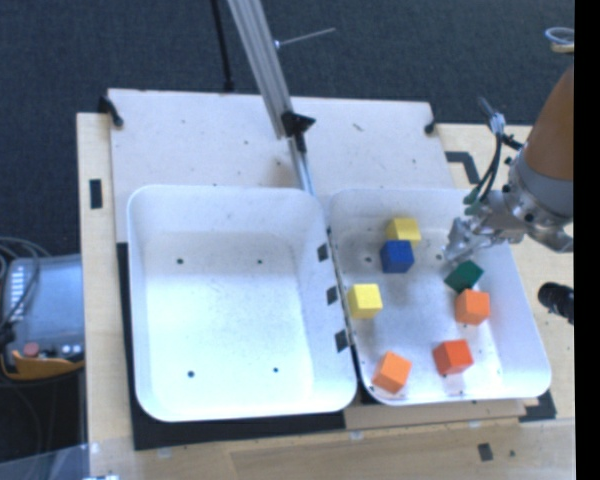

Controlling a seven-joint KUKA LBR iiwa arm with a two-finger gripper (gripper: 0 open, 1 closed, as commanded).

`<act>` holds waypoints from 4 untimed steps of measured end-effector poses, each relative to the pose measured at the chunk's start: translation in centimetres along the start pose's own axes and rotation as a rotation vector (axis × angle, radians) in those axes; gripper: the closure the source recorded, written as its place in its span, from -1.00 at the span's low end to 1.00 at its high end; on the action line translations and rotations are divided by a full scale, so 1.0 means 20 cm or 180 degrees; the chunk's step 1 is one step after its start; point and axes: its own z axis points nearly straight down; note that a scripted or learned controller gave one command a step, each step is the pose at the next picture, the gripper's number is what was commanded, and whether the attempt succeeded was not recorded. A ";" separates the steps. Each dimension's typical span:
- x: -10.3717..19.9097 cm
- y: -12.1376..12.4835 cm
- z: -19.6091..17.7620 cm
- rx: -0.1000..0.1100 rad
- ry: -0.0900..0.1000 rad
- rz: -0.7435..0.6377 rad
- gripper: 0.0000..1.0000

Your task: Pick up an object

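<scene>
Two shallow white bins are seen side by side on the tabletop point(95, 268). The left bin point(140, 268) shows a bare, speckled floor. The right bin point(525, 348) holds seven blocks.

The fingers point(464, 240) are seen over the upper right part of the right bin, reaching in from the right at the end of the grey wrist, with the orange band point(552, 128) above it. Whether the fingers are apart or together cannot be told, since their tips are small and blurred against the bin floor. No block can be made out between them.

Just below the fingers, a green block point(464, 274) is seen tilted on the bin floor; whether it is touched by them cannot be told. Directly beneath the green block, touching or nearly touching it, an orange block point(472, 306) is found. Further down from the fingers a red-orange block point(452, 356) is placed, and down and to the left an orange block near the front rim point(392, 371). To the left of the fingers a yellow block point(404, 230) lies, with a blue block point(397, 256) right against its lower side. A second yellow block point(365, 299) sits lower left, near the wall shared by the bins.
</scene>
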 end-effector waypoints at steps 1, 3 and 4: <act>0.29 0.06 0.07 0.0016 0.0005 0.0000 1.00; 0.79 0.13 0.14 0.0010 0.0007 0.0000 1.00; 1.05 0.22 0.21 0.0009 0.0003 0.0002 1.00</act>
